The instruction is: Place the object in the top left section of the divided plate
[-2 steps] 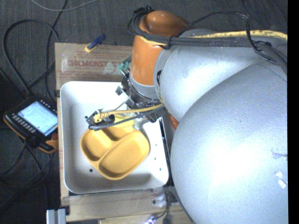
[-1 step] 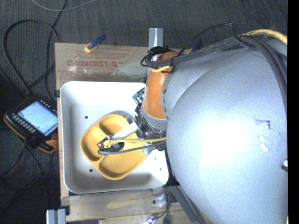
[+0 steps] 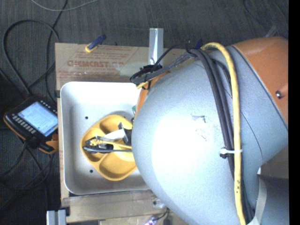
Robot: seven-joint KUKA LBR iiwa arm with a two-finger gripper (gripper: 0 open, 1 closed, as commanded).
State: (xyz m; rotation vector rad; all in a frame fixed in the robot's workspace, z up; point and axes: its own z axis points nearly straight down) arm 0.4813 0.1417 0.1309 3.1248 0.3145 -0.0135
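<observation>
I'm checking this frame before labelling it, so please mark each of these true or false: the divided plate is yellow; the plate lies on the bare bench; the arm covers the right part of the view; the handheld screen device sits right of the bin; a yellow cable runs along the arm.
1. The divided plate is yellow. True.
2. The plate lies on the bare bench. False: it lies inside the white bin.
3. The arm covers the right part of the view. True.
4. The handheld screen device sits right of the bin. False: it lies left of it, on the floor.
5. A yellow cable runs along the arm. True.

Divided plate [image 3: 108,168] in bin [image 3: 75,125], arm [image 3: 201,139] right (overlapping both)
</observation>
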